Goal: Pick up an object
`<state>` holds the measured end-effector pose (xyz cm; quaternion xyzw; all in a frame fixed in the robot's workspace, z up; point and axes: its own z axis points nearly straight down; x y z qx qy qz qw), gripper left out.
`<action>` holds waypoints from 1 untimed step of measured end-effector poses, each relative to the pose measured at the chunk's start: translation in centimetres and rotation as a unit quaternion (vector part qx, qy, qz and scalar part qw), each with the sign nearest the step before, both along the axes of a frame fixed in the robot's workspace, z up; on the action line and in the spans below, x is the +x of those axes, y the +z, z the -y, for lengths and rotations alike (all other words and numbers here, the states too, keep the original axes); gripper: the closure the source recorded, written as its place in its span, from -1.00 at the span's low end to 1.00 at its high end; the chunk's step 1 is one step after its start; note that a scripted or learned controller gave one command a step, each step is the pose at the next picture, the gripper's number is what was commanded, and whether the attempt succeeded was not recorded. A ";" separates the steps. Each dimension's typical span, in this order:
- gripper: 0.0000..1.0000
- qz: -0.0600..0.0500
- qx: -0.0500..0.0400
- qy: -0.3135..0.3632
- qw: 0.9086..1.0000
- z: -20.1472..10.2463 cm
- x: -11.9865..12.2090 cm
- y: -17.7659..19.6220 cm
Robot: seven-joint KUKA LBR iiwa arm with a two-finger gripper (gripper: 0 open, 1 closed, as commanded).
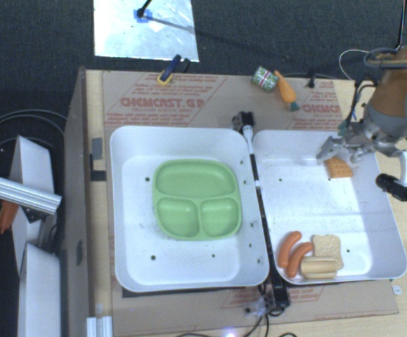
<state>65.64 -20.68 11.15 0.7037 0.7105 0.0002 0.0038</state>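
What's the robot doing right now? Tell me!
Gripper low in right bin, right above orange cracker. Cracker lies flat on bin floor, not lifted. Sausages and bread sit apart in near corner, nothing blocking.

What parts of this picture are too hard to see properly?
- Gripper: too small and blurry in the camera view to tell how its fingers stand, or whether they touch the orange cracker below.
- Arm: cut off by the right edge.
- Bun: partly covered by the bread slice, beside the two sausages.
- Small can behind the bins: label too small to read.
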 end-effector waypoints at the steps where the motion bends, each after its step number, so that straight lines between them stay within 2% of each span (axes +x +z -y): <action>1: -1.00 0.000 0.000 0.000 1.000 0.0 0.0 0.0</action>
